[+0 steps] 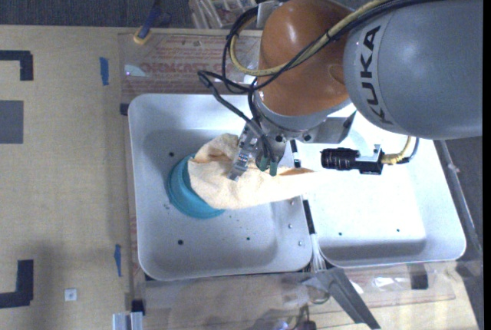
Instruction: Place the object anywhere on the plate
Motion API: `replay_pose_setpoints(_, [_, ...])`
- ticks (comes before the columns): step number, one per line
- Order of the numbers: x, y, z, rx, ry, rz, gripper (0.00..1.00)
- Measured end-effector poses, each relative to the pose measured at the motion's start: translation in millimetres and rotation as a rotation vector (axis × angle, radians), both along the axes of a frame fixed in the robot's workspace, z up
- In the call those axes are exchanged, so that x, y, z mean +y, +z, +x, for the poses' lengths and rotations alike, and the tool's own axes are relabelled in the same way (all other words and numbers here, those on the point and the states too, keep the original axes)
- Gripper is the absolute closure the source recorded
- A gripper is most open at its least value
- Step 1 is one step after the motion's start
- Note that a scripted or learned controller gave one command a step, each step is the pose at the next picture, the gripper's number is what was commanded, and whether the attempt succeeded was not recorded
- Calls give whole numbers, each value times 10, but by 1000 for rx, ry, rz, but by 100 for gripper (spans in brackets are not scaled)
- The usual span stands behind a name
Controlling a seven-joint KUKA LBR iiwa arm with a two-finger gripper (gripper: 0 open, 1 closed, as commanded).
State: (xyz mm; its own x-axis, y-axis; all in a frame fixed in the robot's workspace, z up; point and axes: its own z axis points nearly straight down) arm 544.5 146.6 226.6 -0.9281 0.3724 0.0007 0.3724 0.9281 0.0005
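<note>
A blue plate (pixel 184 194) lies in the left part of the left bin (pixel 153 129). A cream, floppy flat object (pixel 230 186) is draped over the plate's right side and stretches right across the bin floor. My gripper (pixel 255 163) hangs straight down over the object's upper edge, near the bin's middle. Its two fingers (pixel 242 160) stand apart, so it is open, and I see nothing pinched between them. The orange band and grey arm body hide the bin's back right part.
The right bin (pixel 399 221) adjoins the left one, under the arm. A thin orange sliver (pixel 295 171) sticks out beside the gripper. A black cylinder with cables (pixel 349 160) juts from the wrist. Boxes and clutter stand beyond the bench's far edge.
</note>
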Motion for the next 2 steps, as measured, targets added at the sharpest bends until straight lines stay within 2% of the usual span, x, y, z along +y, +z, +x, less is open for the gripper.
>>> replay_pose_setpoints(1, [-37, -10, 88, -6, 380, 1, 100])
replay_pose_setpoints(2, [-40, -6, 90, -7, 380, 1, 0])
